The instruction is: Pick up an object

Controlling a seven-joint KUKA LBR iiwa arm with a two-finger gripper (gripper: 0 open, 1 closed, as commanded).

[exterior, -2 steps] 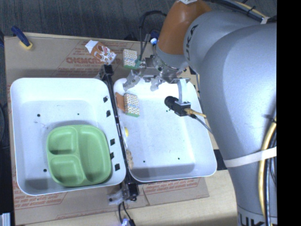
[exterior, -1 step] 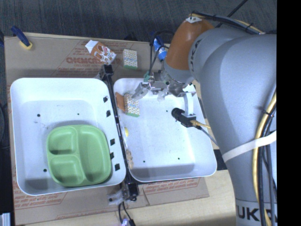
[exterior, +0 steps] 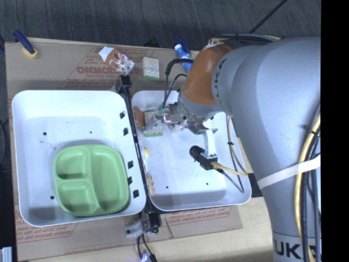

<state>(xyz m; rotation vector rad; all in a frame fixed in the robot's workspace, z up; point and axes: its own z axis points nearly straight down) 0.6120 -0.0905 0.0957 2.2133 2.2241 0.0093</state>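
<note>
The grey arm (exterior: 272,124), smooth and rounded, looms closest, reaching in from the right over the right bin (exterior: 185,198). Its gripper (exterior: 175,116) hangs low at that bin's upper left; how it is set cannot be told. Small crumpled packets (exterior: 146,119) lie just to its left, against the bin's wall. The left bin (exterior: 32,113) holds a glossy green compartmented tray (exterior: 90,179).

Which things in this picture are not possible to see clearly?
- Gripper: its state is hidden under the wrist, camera view.
- Small items at the right bin's far-left corner: too blurred to name.
- Right bin's far-right part: covered by the arm.
</note>
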